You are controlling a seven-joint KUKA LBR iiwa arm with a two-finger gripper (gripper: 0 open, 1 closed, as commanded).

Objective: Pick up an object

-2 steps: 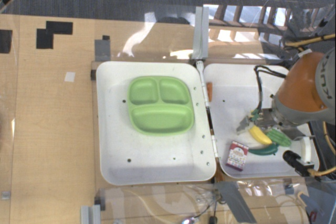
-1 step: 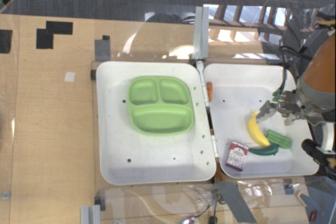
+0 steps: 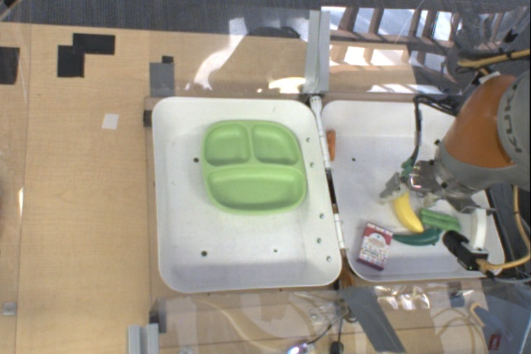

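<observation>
A yellow banana [image 3: 406, 214] lies in the right bin [image 3: 365, 137], pointing toward the front. My gripper [image 3: 406, 190] hangs over the banana's upper end with its fingers spread open. One grey finger [image 3: 389, 189] sticks out to the left of the fruit. I see nothing held between the fingers. A green pepper-like piece [image 3: 440, 220] and a darker green pod [image 3: 417, 239] lie just right of and below the banana. A small red and white box [image 3: 375, 246] rests near the front wall.
A thin orange item [image 3: 330, 143] lies along the right bin's left wall. The left bin [image 3: 178, 253] holds a green divided plate [image 3: 253, 166]. The arm's orange band [image 3: 481, 128] looms over the right bin's right side.
</observation>
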